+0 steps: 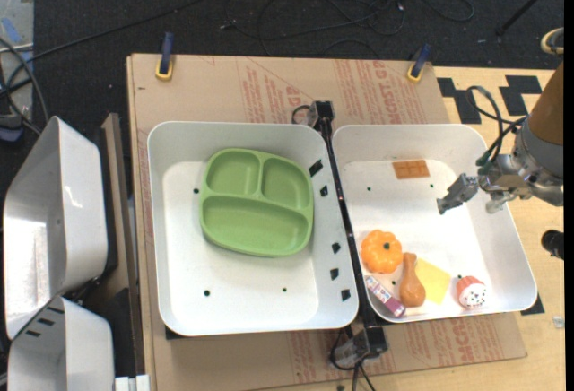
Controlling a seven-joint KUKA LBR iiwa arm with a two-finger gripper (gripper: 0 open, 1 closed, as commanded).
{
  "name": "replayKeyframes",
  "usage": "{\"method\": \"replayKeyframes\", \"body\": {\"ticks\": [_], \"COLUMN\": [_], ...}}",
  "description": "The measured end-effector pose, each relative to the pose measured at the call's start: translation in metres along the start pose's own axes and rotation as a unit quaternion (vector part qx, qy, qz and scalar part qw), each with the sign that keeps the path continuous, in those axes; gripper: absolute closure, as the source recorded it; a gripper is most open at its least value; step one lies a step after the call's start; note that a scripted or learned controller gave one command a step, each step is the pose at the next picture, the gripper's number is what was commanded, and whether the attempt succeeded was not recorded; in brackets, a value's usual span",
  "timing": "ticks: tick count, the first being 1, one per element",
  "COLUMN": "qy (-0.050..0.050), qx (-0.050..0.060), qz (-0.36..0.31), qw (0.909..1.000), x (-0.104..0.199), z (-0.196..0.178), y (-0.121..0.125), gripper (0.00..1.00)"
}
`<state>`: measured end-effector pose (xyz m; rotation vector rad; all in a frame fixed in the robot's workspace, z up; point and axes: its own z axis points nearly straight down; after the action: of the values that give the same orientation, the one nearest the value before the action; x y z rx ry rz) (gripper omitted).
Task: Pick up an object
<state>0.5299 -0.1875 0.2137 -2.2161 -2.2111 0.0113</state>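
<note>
The right bin (502,237) holds several small objects. A small orange pumpkin (381,251) lies near its left wall, with a brown drumstick (411,282) and a yellow slice (434,281) just in front of it. A pink and purple tube (386,293) lies at the front left corner. A white and red speckled piece (470,291) sits at the front right. A flat orange cracker (411,169) lies at the back. My gripper (466,190) hangs over the right side of this bin, above bare floor, with nothing seen in it.
A green divided plate (258,202) lies in the left bin (170,228). The wall between the bins (334,201) runs down the middle. Two clamps (164,66) (418,65) sit on the bench's back edge. White containers (54,210) stand at the far left.
</note>
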Motion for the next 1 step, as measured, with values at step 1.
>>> {"method": "replayKeyframes", "body": {"ticks": [1], "qy": [-0.002], "qx": [-0.006], "qz": [-0.002], "qw": [1.0], "x": [0.0004], "z": [-0.0067], "y": [0.0029], "gripper": [0.0]}}
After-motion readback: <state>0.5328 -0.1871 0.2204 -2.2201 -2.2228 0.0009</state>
